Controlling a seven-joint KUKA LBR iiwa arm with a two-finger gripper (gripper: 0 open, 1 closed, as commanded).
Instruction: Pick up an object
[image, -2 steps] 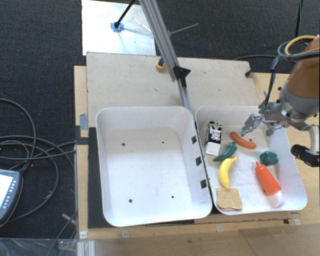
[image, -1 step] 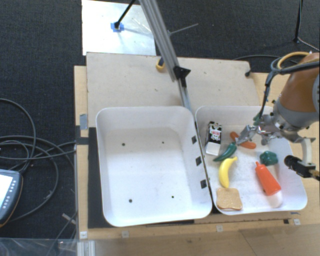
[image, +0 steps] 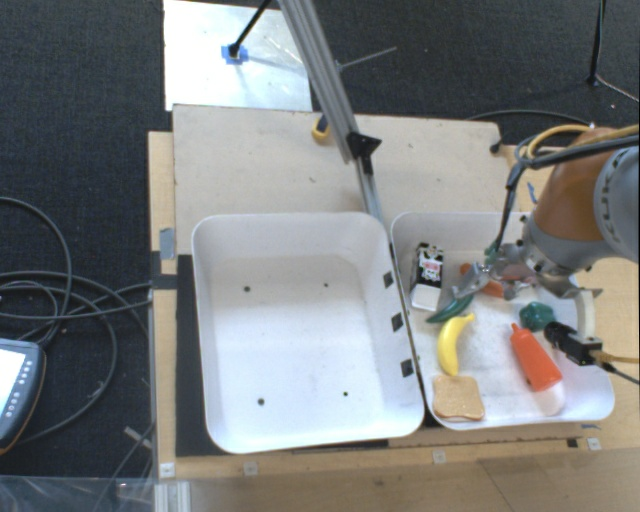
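Arm: one rounded, bulky link, grey at the outer shell, with a broad orange band wrapping the section above the wrist. Below the band sits a grey, ring-shaped wrist flange. Cabling: a yellow cable and a black cable loop along the orange section (both routed externally). The metallic tool end carries small red parts. Finer details such as screws or markings are too small to tell.

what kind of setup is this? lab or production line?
Looks like a research lab grasping bench, not a line. Two white bins sit on a plywood-topped table, the right bin holds toy items like a banana and a ketchup bottle, and loose cables run across dark carpet.
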